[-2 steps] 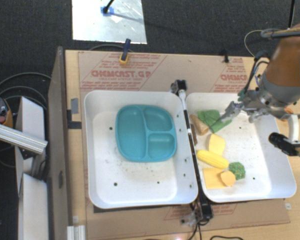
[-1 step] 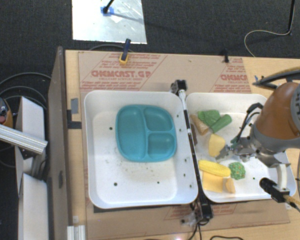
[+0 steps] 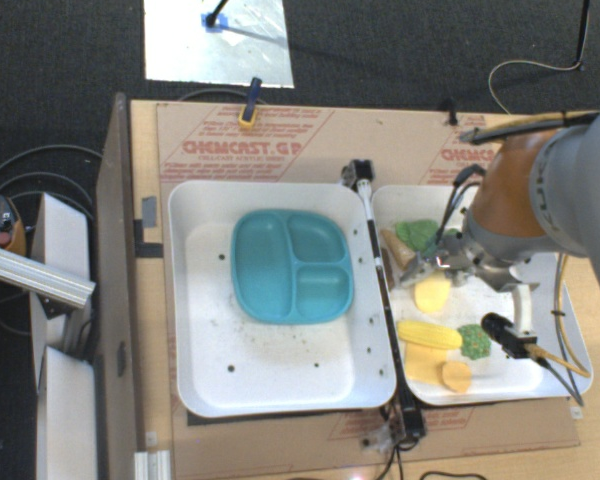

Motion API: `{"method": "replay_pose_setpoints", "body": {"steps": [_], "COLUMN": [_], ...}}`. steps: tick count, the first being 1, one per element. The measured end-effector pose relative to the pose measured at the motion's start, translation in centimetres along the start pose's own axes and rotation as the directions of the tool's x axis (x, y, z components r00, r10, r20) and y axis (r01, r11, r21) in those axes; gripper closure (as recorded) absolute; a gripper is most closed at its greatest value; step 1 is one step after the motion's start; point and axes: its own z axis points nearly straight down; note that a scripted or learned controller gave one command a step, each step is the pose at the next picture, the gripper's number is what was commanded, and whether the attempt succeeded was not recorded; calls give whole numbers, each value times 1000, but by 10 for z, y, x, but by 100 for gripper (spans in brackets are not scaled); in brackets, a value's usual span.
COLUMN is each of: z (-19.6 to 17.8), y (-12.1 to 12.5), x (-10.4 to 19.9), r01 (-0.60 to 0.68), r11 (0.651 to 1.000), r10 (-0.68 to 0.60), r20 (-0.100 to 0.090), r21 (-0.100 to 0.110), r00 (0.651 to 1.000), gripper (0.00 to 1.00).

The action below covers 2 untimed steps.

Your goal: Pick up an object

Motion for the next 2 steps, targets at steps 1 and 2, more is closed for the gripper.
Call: {"method": "replay_pose_setpoints", "body": {"steps": [1, 2], "z": [-1, -12], "y": [62, 61], "x": [-27, -26], "r01": [-4, -1], "r11": [1000, 1000], "r10": [4, 1], "r20": [3, 2], "r21": [-3, -1], "r00": [1000, 1000], "gripper": [0, 100]}}
